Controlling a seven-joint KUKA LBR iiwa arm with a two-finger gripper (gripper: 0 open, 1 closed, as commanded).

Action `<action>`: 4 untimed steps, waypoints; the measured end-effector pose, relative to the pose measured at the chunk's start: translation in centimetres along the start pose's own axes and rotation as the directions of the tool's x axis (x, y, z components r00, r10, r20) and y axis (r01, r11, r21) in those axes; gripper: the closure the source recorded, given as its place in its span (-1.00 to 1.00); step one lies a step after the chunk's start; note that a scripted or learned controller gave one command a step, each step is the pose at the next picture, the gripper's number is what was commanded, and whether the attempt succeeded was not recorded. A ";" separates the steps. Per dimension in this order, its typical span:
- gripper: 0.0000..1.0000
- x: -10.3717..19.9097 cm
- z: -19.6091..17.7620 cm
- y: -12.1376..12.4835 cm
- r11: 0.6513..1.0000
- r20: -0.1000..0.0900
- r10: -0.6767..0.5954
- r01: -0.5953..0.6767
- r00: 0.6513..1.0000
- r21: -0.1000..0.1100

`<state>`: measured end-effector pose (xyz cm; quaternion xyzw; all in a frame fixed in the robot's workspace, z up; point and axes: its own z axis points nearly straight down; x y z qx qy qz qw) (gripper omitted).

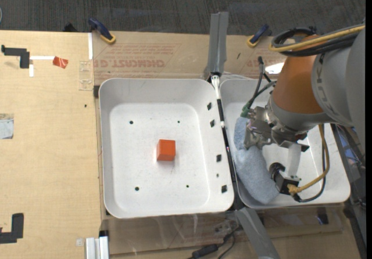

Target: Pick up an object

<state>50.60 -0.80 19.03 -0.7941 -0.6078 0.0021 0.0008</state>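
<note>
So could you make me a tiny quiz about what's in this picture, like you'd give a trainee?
1. True or false: the orange block lies in the left bin.
2. Which bin is the arm above: A left, B right?
3. Fill in: a pale blue ___ lies in the right bin.

Key: 1 true. 2 B. 3 cloth.

We can make out red print on the cardboard sheet [145, 54] behind the bins, upside down from here: "CHEMCRAFT" (a best reading; the smaller line under it stays too blurred).
</note>
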 end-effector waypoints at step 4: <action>-1.00 -0.2 0.0 1.5 0.953 0.001 0.303 -0.303 0.953 0.002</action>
